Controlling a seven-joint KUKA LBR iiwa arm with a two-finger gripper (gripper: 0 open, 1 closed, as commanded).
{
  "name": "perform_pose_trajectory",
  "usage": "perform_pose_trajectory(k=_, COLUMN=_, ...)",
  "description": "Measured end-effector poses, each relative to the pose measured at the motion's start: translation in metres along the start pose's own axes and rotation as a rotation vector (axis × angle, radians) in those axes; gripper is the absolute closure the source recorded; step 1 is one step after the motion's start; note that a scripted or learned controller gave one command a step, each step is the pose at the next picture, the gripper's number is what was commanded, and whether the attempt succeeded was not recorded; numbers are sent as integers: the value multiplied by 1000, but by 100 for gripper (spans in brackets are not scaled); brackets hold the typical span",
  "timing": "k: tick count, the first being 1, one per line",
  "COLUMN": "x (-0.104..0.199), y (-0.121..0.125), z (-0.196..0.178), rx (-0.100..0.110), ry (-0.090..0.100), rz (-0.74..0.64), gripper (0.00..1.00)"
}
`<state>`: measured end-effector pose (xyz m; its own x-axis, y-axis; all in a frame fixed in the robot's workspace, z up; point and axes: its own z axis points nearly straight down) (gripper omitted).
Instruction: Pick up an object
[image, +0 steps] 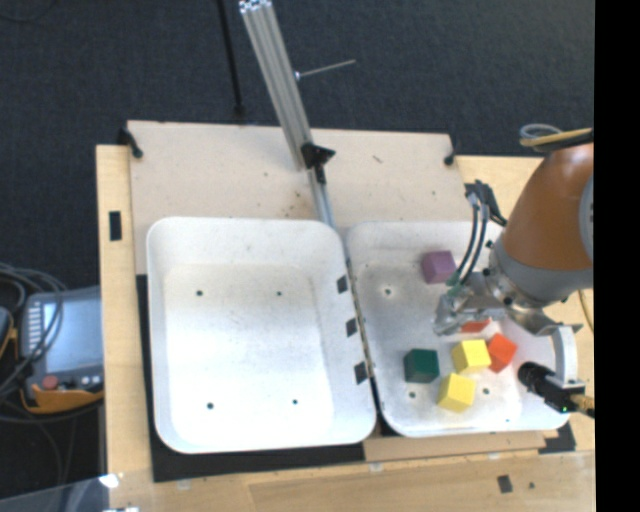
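Observation:
The right bin (390, 400) holds several small blocks: a purple one (437, 266) toward the back, a dark green one (421, 365), two yellow ones (470, 355) (458, 391) and an orange-red one (502, 352). My gripper (458, 318) hangs low over this bin, just behind the upper yellow block and left of the orange-red one. A bit of red (476, 326) shows right under the gripper. The arm's orange band (555, 215) covers the bin's right side.
The left bin (170, 330) sits beside the right one, divided by a rim with black clips (352, 326). A slanted metal pole (285, 90) rises behind the bins. A pendant with cables (55, 350) lies off the bench's left.

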<state>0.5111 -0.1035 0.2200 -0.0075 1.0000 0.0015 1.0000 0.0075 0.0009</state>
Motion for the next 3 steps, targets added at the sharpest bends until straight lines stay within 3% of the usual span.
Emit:
perform_pose_trajectory(k=1, x=43, y=4, z=-2, rx=1, ry=1, rz=0, gripper=100)
perform_pose_trajectory(k=3, x=160, y=13, z=6, rx=1, ry=1, rz=-2, gripper=100)
